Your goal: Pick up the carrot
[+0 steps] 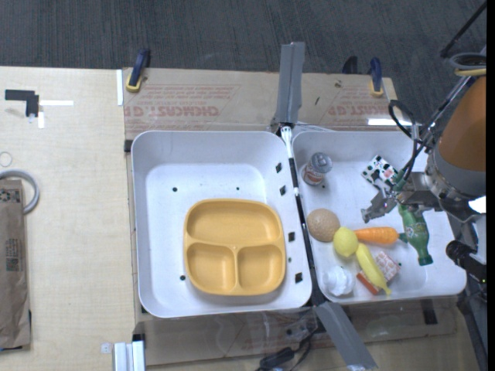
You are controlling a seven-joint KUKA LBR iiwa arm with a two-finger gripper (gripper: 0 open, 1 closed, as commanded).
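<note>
Carrot [377, 236] lies on its side in the right bin [352, 141], its tip touching a yellow lemon [346, 242], with a banana [372, 268] just below and a green bottle [415, 234] beside its thick end. The pincer [379, 206] hangs just above the carrot, its fingers apart and clamped on nothing. A yellow divided plate [234, 246] sits in the left bin [147, 222].

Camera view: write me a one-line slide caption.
Gripper poised just above the carrot in the right bin; yellow tray in the left bin.
</note>
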